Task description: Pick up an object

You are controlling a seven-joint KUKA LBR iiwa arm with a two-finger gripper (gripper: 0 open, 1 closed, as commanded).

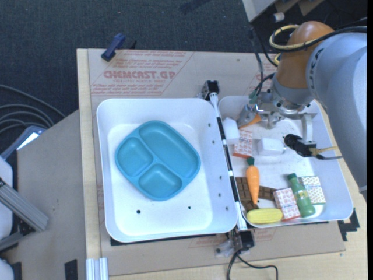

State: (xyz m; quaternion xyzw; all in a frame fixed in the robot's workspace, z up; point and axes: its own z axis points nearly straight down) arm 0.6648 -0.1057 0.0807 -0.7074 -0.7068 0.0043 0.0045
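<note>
Gripper [263,114] low over the right bin's [341,206] far end; fingers' state: cannot tell. Nearby: smooth tapered orange carrot [253,181], yellow rounded banana [264,216], green bottle [302,196], patterned flat packets [287,202]. Left bin [111,118]: glossy blue three-compartment plate [157,159].

Dark carpet floor [70,16] — grey cables [23,107] left.

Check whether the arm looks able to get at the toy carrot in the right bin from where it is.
Probably yes: the carrot lies uncovered on top, and the pincer hangs over the same bin's far end with nothing between.
</note>
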